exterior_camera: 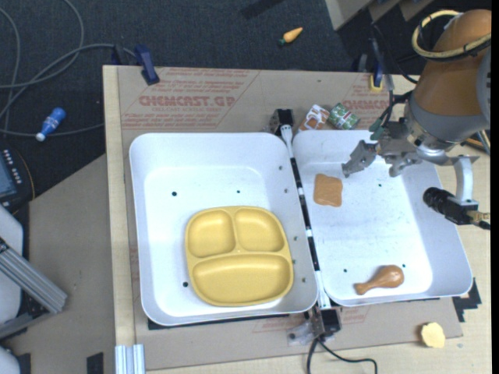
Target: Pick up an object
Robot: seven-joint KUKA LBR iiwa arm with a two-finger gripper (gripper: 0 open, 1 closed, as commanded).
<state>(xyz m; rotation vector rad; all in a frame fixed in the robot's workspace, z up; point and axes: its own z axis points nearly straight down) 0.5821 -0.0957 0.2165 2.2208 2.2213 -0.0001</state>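
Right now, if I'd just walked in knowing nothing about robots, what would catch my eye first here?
Probably the big yellow divided tray lying in the left white bin. Next, the grey and orange arm reaching in from the right, its gripper open above the right bin, close to a toy toast slice. A toy drumstick lies near that bin's front edge.

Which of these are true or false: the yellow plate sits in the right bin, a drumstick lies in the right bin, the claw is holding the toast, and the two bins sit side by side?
1. The yellow divided plate sits in the right bin: false; it lies in the left bin.
2. A toy drumstick lies in the right bin: true.
3. The gripper holds the toast slice: false; the toast lies apart on the bin floor.
4. The bins sit side by side: true.
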